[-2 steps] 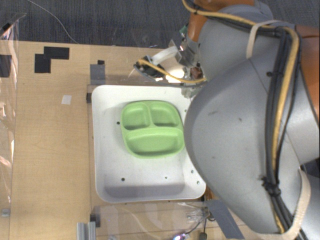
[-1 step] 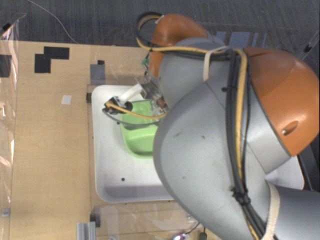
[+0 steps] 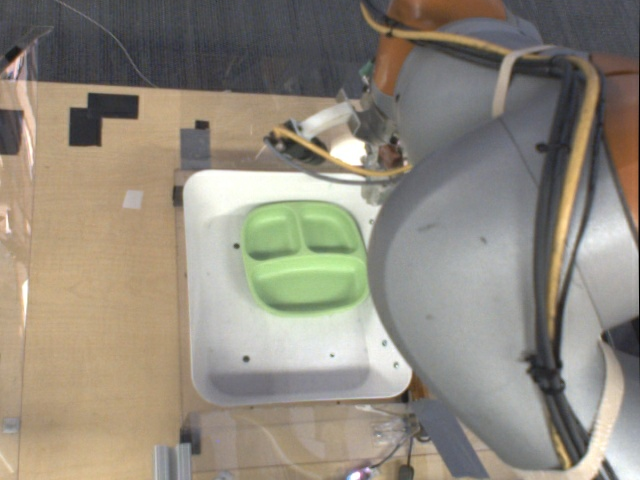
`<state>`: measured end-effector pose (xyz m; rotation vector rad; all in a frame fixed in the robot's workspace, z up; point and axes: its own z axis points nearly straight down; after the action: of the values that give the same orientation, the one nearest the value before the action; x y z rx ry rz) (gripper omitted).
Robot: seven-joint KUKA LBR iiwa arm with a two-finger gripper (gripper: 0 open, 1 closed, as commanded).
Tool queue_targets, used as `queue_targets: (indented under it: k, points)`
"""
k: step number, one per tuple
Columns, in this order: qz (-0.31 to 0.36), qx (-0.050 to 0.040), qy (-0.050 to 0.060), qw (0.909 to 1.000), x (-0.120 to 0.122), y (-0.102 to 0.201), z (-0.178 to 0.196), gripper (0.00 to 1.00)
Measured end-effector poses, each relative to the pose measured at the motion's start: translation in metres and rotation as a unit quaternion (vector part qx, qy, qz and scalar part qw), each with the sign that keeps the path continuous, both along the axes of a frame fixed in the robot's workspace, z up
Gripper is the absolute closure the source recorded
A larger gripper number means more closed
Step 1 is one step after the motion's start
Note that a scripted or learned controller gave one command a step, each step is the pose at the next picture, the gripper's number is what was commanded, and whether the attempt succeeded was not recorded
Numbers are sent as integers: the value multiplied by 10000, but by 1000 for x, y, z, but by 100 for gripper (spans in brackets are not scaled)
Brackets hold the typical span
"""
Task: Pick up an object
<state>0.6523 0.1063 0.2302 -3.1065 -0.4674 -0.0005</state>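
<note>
Camera view: green divided plate [image 3: 305, 256] lies in the white bin [image 3: 215, 298].
Its three compartments face up, right rim near the grey arm [image 3: 500, 268], whose bulk covers the frame's right half and the bin's right side. The gripper is hard to make out near the bin's top edge; I can't tell its state.
</note>
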Motion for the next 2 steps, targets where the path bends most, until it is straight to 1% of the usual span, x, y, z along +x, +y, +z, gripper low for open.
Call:
queue_targets:
  k: [1, 2]
  points:
    - [1384, -1, 11, 9904, 3, 56, -55, 100]
    - [249, 3, 2, 9997, 3, 87, -28, 100]
